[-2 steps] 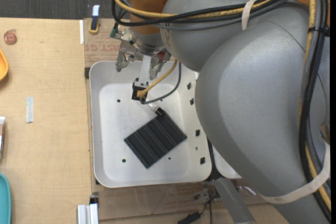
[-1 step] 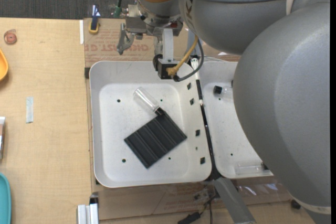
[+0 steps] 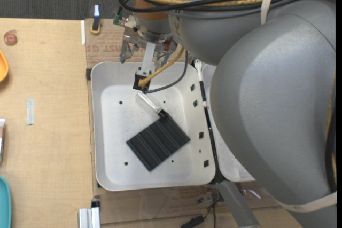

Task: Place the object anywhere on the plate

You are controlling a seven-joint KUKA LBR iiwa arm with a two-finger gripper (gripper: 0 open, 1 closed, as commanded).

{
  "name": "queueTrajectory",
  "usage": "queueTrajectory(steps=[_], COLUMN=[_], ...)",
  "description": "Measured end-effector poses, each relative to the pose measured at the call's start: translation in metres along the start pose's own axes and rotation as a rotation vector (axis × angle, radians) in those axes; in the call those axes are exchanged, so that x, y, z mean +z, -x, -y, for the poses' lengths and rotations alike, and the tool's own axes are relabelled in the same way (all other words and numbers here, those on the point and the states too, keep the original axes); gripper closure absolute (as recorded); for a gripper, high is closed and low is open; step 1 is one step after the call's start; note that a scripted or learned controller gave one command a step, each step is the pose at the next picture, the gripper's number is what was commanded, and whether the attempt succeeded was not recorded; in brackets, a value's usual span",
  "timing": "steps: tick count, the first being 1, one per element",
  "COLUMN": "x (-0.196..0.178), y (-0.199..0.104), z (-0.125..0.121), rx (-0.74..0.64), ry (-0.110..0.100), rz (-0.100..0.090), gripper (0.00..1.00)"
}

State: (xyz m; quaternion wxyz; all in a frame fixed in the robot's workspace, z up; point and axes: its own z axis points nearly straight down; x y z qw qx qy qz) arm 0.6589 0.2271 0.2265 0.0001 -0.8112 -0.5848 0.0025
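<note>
Gripper hangs over far edge of left bin, clear of bin floor; open or closed: cannot tell. Black ribbed plate lies flat, turned diagonal, mid left bin. Small clear tube lies on bin floor just far-left of plate, 1 end at plate's far corner. Arm covers most of right bin.

The pale wooden counter carries a shallow white bin. A second bin sits just beside it on the right, mostly hidden. On the bare wood to the left lie a small reddish disc and a pale strip. An orange object and a teal object are both cut off by the frame edge.
</note>
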Motion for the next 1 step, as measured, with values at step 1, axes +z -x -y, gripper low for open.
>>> queueTrajectory(steps=[1], x=[0.0417], y=[0.0], z=[-0.0001], rx=[-0.468], ry=[0.001], rz=[0.0], gripper=[0.0])
